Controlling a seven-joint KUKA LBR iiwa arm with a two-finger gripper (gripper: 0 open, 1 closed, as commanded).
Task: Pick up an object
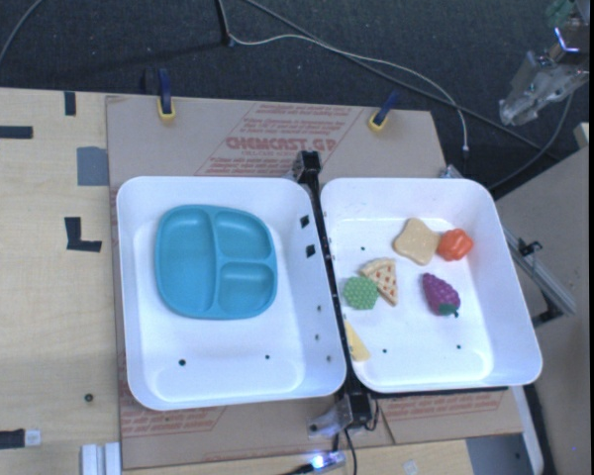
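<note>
The right bin [495, 334] holds several toy foods: a tan bread slice [415, 240], an orange-red pepper [454, 244], a pizza wedge [382, 279], a green broccoli-like piece [359, 293], purple grapes [440, 293] and a yellow wedge [355, 343] against the left wall. The gripper [535, 85] hangs high at the upper right corner, well outside and above the bins, far from every item.
The left bin [218, 374] carries a blue divided plate [217, 262]. Cables run across the dark floor behind the bench. Clamps [164, 104] hold the cardboard sheet at the back edge.
</note>
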